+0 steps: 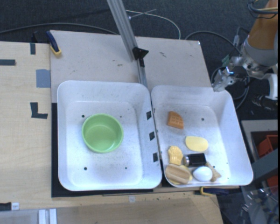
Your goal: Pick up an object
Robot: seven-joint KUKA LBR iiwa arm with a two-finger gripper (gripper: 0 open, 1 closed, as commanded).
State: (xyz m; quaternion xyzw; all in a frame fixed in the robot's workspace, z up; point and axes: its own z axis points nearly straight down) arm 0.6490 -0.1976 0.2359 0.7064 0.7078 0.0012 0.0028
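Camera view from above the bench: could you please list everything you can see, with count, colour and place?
bins: two, white, side by side on the bench
bowl: one, green, upright in the left bin
waffle piece: one, orange-brown, upper middle of the right bin
yellow oval piece: one, right bin centre
corn-like piece: one, yellow, right bin's near end
black object: one, beside it
bread-like piece: one, tan, near corner
egg: one, white, beside it
metal pole: one, grey, behind the bins
arm: one, grey and orange, upper right
gripper: one, over the right bin's far corner
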